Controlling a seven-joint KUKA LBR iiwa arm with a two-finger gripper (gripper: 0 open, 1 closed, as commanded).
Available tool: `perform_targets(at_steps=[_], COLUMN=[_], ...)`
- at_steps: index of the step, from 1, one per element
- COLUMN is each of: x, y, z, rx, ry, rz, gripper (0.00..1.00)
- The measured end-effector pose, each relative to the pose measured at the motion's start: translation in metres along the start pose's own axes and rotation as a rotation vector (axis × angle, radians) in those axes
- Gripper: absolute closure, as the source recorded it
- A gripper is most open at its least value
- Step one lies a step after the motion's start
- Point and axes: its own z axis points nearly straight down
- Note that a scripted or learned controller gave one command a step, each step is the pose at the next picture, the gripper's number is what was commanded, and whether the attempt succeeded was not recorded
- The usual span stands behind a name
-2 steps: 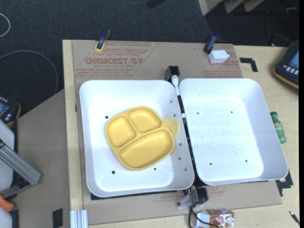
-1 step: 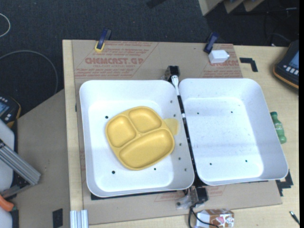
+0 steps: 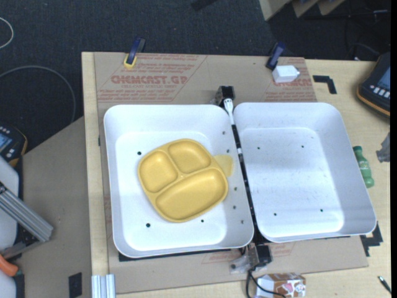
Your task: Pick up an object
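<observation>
The left bin occupies the lower left of centre and contains a yellow divided plate — three compartments, lying flat on the bin floor (slightly rotated). Beside it, to the right, sits the right bin. A black divider strip runs between the two. The end effector's opening and any load cannot be told here. Farther back, a white block rests on the cardboard bench top.

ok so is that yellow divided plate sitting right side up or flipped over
Right side up. The yellow divided plate lies flat in the left bin, and its three hollow compartments face the camera.
</observation>
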Motion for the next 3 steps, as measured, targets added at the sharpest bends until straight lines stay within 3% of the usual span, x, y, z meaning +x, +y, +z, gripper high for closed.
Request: perform_targets(at_steps=[1,2,3], x=[0.002,0.001,0.130], y=[0.001,0.037,0.025], z=[0.022,-0.008,0.014], rx=[-0.007,-0.014,-0.004], ry=[-0.002,-0.006,0.003], rz=[-0.004,-0.005,-0.016], gripper=[1.00,1.00,1.00])
